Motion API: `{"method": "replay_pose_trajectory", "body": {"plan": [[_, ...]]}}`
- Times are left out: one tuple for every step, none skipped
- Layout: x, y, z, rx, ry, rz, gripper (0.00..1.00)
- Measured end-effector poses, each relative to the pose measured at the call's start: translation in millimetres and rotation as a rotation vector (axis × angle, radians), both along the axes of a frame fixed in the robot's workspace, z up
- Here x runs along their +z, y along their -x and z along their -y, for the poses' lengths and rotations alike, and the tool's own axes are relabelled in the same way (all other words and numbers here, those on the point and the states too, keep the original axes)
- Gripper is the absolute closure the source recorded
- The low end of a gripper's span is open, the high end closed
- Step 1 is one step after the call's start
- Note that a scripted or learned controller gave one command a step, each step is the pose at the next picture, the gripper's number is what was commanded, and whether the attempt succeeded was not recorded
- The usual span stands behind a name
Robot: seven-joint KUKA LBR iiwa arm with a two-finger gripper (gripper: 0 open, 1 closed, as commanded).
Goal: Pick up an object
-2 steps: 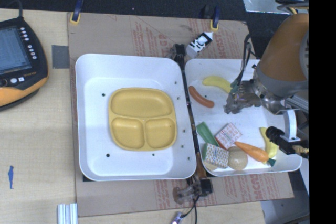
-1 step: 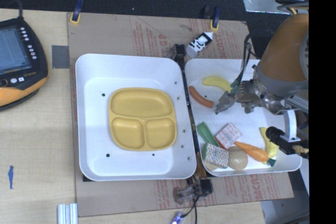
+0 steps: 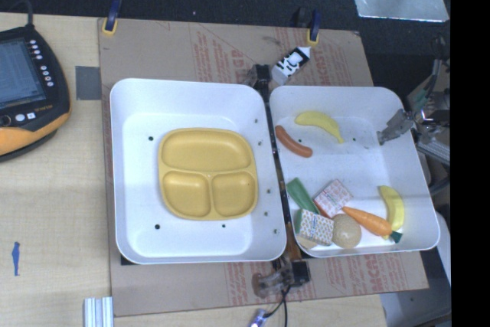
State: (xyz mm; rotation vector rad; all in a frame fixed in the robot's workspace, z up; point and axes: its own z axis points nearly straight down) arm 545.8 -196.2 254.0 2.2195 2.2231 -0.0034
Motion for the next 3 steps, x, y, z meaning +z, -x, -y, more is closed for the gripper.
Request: {"method": "replay_pose_trajectory", "body": {"plan": [[-110.4,32.9,-74.8,0.005,-0.003,-0.005,0.00],[-126.2,39.2,-12.1,0.000,-0.002,-0.002,0.00],[-162.7,-50.2,-29.4,0.001,-0.003,-0.002,0.00]]}}
